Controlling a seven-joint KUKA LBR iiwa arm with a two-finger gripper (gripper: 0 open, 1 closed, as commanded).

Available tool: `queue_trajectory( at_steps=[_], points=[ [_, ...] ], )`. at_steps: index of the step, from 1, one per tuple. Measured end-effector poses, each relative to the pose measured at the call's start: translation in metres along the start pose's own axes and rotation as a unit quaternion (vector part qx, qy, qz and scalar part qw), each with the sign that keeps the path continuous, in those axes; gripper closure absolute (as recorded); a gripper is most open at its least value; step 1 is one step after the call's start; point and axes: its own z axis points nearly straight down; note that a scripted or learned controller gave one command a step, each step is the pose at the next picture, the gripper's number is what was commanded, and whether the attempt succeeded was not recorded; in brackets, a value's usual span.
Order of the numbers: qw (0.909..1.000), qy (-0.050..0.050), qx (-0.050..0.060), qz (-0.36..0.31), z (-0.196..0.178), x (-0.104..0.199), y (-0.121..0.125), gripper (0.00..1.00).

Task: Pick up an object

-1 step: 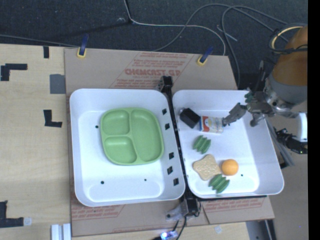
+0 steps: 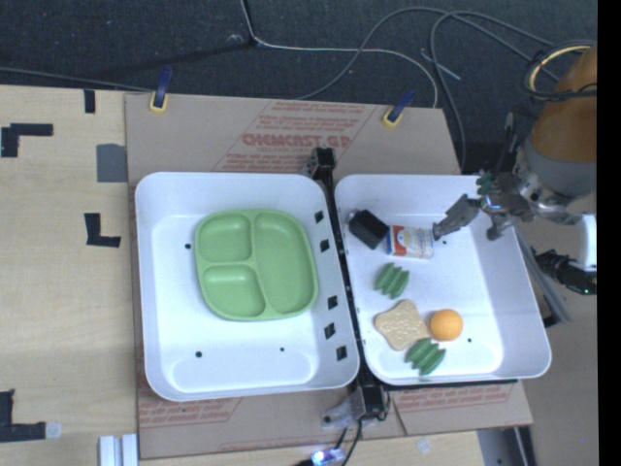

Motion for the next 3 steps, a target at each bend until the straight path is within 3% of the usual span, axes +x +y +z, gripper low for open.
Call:
queue_trajectory(
  at_steps=[2,3],
  points=[
    [1.0,0.001,0.002,0.0,0.121,0.013,-0.009,0.0],
    [1.0,0.001,-0.005,0.0,0.138,0.014,-0.005,0.0]
  ],
)
